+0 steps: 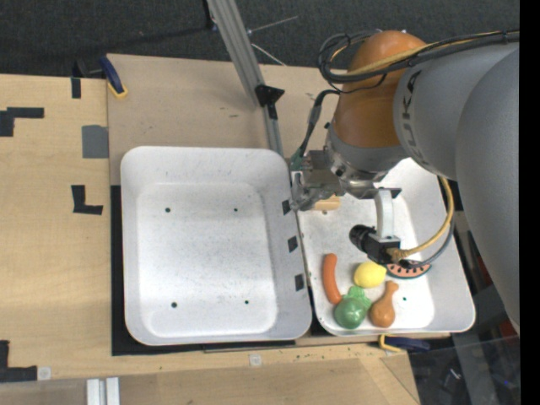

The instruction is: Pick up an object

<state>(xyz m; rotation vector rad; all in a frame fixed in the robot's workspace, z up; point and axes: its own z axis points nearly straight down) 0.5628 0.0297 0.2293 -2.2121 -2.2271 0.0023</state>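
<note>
Yellow lemon (369, 274) lies in the right bin (451, 306); fingers' state cannot be told.

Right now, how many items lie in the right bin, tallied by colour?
Orange: 1
Yellow: 1
Green: 1
Orange-brown: 1
Pink with dark stripes: 1
Total: 5, all at the near end of the right bin.

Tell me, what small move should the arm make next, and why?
Probably a short shift toward the near end of the right bin. The toys, a carrot, a lemon, a green piece and an orange piece, all cluster there, while the gripper sits over the far end by the divider.
</note>
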